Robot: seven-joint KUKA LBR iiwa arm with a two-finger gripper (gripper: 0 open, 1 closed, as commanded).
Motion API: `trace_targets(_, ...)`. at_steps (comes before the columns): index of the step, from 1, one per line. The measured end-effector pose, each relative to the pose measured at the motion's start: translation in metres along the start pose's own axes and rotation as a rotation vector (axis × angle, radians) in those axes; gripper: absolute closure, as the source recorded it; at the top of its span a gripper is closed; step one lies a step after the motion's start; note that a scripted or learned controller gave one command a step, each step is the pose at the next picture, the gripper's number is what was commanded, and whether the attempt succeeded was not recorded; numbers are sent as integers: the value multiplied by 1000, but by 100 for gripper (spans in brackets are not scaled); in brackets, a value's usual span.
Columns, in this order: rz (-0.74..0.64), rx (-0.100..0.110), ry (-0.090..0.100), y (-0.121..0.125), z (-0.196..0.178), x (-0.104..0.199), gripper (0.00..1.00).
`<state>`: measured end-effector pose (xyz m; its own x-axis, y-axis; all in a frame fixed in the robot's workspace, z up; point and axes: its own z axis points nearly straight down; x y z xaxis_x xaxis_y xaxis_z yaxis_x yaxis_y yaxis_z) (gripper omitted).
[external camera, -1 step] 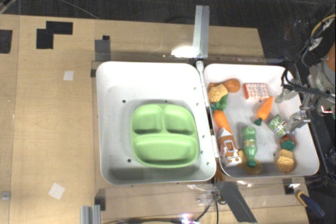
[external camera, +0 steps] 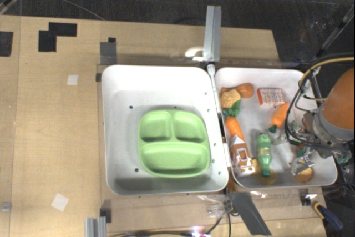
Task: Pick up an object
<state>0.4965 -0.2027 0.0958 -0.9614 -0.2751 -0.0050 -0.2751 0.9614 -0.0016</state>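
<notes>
Small tan-brown lump (external camera: 304, 174) under tool (external camera: 303, 162)

**Wooden bench bearing two white bins**

A light wooden bench (external camera: 50, 136) carries two shallow white bins side by side, touching along a shared edge. The left bin (external camera: 119, 119) and right bin (external camera: 252, 79) sit near the bench's right end. Black patches (external camera: 57, 35) mark its upper left surface, and pale squares (external camera: 60, 201) lie further down.

Glossy green plastic tray (external camera: 173, 141), matt wooden bench (external camera: 50, 136)
</notes>
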Motion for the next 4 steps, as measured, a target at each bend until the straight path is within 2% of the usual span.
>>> trace_targets(1, -73, 9, -11, 27, 5, -36, 0)
trace_targets(2, 1, 17, -18, 81, 4, -39, 0)
trace_targets(3, 241, -2, 11, 52, 7, -158, 0)
trace_targets(4, 242, 3, -9, 86, 5, -100, 0)
